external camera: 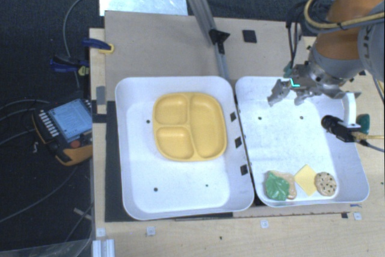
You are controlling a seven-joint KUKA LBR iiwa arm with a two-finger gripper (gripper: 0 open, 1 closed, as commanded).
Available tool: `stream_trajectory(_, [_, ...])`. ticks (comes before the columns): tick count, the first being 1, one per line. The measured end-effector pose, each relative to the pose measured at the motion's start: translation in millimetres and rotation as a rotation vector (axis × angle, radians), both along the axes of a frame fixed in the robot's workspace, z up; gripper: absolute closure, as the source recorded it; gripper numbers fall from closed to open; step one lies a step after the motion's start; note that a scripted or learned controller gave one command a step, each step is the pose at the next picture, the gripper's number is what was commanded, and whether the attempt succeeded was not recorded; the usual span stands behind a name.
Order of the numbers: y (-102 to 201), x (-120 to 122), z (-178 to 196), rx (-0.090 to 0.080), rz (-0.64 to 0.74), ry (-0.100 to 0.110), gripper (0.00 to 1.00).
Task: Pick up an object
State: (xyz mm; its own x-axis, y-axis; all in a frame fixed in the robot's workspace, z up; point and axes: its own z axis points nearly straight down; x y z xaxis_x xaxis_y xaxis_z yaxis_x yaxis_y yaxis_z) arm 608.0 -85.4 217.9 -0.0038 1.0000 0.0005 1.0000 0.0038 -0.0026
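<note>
My gripper [287,95] hangs over the back part of the right bin [264,129], open, with nothing between its fingers. Along that bin's front edge lie a green leafy piece [277,185], a yellow cheese slice [306,179] and a round cookie [325,183], side by side. All three sit well in front of the gripper. A yellow divided plate [189,126] rests in the left bin [138,159].
A grey pole [201,6] slants across the bench behind the bins. A small black square [249,36] lies on the bench at the back. Off the bench's left side sit a blue-screened device [66,123] and clamps [96,45].
</note>
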Motion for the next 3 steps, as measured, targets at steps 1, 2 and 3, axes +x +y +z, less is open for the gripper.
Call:
stream_trajectory(1, [0, 1, 2, 0.000, 0.001, -0.004, 0.00])
stream_trajectory(2, [1, -1, -61, 0.000, -0.002, 0.000, 0.00])
stream_trajectory(3, [-4, -5, -119, -0.001, -0.003, -0.002, 0.00])
